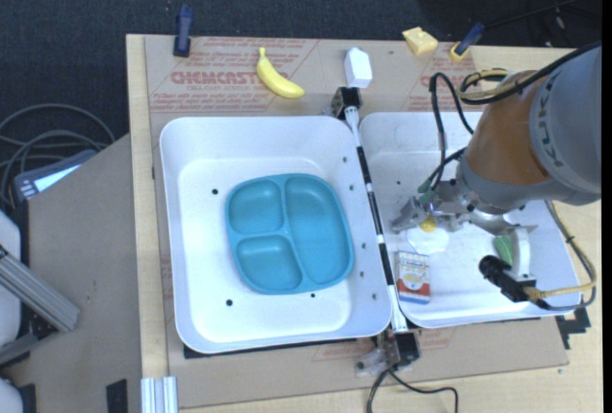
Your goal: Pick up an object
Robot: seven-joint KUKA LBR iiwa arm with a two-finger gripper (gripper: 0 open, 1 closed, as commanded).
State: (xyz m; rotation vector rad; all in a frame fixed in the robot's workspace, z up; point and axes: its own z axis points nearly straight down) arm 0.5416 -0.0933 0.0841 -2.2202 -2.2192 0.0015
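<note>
The claw point(427, 210) hangs low in the right bin point(402, 139) over a small white-and-yellow object point(426, 235), its spread hidden, so I cannot tell; a slight offset could nudge that object toward the snack box point(413, 275) just nearer; no grip.

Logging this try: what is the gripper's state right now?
Gripper: cannot be told; it is low in the right bin.

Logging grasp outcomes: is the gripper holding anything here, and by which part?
Cannot be told. The gripper is low in the right bin over a small white-and-yellow object; no hold shows.
</note>
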